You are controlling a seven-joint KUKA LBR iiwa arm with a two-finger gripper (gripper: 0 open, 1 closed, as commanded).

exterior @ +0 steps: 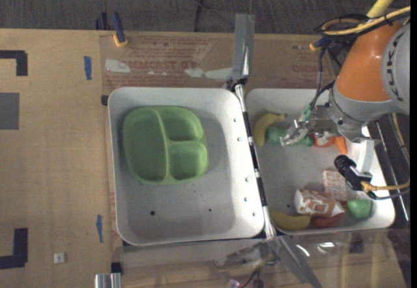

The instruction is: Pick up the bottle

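A green bottle point(280, 133) lies in the right bin point(287, 176), near its far left corner, just right of a yellow banana point(266, 125). My gripper point(297, 133) hangs low over the bottle's right end and covers part of it. I cannot make out whether the bottle is in its grasp. The grey and orange arm point(371, 78) comes in from the right above the bin's far side.
The right bin also holds an orange item point(328, 141), a pink packet point(335, 182), a juice carton point(316, 202), a green apple point(359, 208) and a second banana point(290, 219). A green divided plate point(166, 143) rests in the left bin point(195, 215).
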